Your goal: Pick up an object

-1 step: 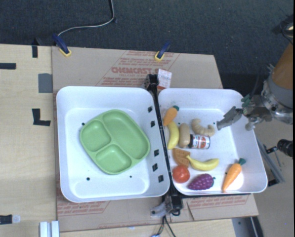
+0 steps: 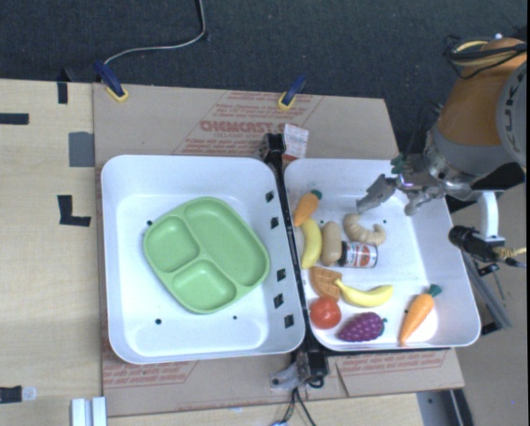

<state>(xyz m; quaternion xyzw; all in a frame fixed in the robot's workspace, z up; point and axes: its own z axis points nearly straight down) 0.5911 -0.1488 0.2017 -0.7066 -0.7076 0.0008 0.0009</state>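
The gripper point(image 2: 395, 197) hangs over the far side of the right bin point(image 2: 455, 278), fingers spread apart with nothing between them. Nearest below lies a tan croissant-like piece point(image 2: 365, 230), unlifted. Judged: pick not yet made; descent, closure and lift remain.

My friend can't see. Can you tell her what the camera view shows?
A robot gripper hangs open over the right bin of toy food: two carrots, bananas, grapes, a tomato. The left bin holds a green tray.
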